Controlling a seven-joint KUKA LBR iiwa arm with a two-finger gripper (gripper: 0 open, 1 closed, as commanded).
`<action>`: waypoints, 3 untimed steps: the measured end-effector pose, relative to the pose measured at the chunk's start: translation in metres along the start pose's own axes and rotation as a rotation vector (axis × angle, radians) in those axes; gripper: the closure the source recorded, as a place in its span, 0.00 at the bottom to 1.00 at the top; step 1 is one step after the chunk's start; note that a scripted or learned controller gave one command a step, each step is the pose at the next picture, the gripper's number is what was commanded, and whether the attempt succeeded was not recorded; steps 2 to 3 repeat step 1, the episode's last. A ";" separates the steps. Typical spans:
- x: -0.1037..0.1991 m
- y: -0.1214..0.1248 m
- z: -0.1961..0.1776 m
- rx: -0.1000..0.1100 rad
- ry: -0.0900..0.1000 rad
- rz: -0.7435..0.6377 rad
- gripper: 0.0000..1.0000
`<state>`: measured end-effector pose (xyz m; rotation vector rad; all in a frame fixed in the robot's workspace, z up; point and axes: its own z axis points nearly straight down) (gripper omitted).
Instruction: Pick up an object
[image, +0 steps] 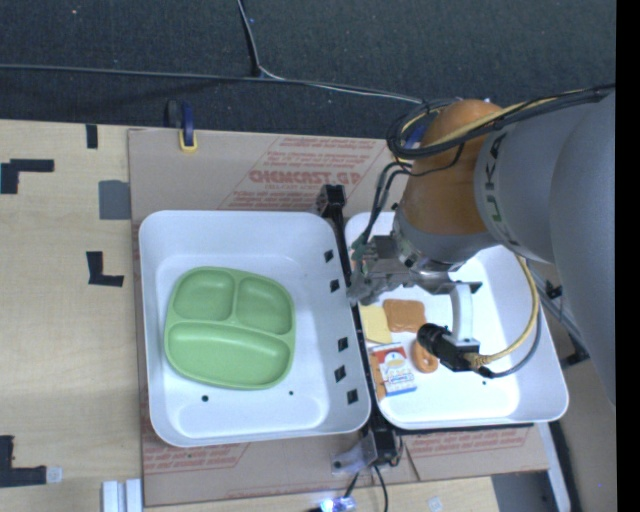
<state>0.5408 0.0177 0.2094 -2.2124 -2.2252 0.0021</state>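
Note:
The right bin (500, 400) holds several small items along its left side. A yellow flat slice (373, 323) lies next to a brown toast-like piece (404, 314). Below them sit a small red and blue box (396, 371) and an orange ring-shaped piece (427, 355). My gripper (378, 276) hangs low over the bin's upper left corner, just above the yellow slice and the brown piece. The arm's bulky grey and orange wrist (455, 190) hides much of the bin's upper half. I see nothing held in the gripper.
A green divided plate (231, 327) lies in the left bin (240, 232). The ridge between the bins (345, 300) runs right beside the gripper. A black and yellow cable (520, 345) loops over the right bin's middle.

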 end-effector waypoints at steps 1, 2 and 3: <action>0.049 -0.011 -0.014 -0.002 0.000 -0.002 1.00; 0.049 -0.011 -0.014 -0.002 0.000 -0.002 1.00; 0.049 -0.011 -0.014 -0.002 0.000 -0.002 1.00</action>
